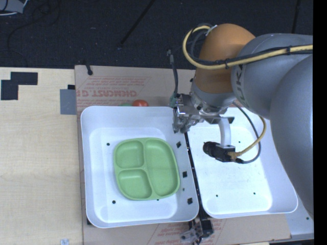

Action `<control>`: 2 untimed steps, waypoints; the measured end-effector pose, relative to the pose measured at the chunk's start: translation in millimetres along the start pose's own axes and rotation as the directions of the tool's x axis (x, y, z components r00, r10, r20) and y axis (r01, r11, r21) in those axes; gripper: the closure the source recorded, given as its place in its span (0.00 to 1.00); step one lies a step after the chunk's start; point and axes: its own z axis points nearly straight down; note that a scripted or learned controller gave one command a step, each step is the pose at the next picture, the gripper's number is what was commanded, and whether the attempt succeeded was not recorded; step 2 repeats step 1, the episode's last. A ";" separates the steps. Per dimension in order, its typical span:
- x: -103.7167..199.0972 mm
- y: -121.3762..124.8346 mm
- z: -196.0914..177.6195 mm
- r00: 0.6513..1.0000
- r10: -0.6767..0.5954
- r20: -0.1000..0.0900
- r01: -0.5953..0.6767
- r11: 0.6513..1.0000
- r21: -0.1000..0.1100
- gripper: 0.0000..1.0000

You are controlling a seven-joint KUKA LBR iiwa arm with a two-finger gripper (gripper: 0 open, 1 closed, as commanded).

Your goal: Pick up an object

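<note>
One green divided plate [147, 168] in left bin [97, 137], flat, three compartments up, long axis running top-left to bottom-right. Two white bins side by side; right bin [245, 193]. Gripper [180, 120] above divider between bins; finger state cannot tell.

1. Arm [276, 86]: its grey body is running off the right edge of the frame and is covering the upper right corner of the right bin [240, 188].
2. Gripper [180, 120]: its fingertips are too small and dark to be made out, at centre frame above the divide between the bins.
3. Small red object [140, 103]: the far rim of the left bin [97, 152] is hiding its lower part.
4. Dark clamp [196, 231]: the bottom edge is cutting it off.
</note>
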 end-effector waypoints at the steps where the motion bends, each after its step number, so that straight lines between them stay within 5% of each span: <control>1: 45.9 4.8 7.9 1.000 0.000 0.001 0.000 1.000 -0.001 1.00; 2: 45.9 4.8 7.9 1.000 0.000 0.001 0.000 1.000 -0.001 1.00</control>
